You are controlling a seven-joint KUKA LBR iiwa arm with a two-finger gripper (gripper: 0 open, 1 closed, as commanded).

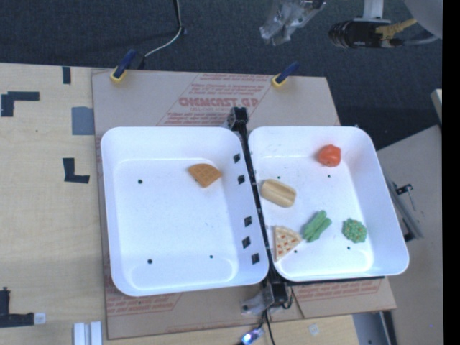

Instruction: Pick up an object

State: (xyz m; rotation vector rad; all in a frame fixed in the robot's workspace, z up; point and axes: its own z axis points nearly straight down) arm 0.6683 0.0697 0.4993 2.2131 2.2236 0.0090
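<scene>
My gripper point(284, 21) hangs high at the top of the camera view, well behind both bins, with nothing visible between its fingers. The left bin point(118, 214) holds one orange-brown wedge point(205, 174) near its back right. In the right bin point(384, 192) lie a red tomato-like piece point(329, 155) at the back, a tan bread roll point(277, 192) by the divider, a waffle-patterned slice point(284, 241) at the front left, a green pod point(316, 226) and a green broccoli piece point(353, 230).
Both bins sit on a cardboard sheet point(215, 103) held by two blue-and-yellow clamps point(123, 66) at its back edge. A black cable point(169, 27) runs across the dark floor behind. Black clips point(248, 221) line the divider between the bins.
</scene>
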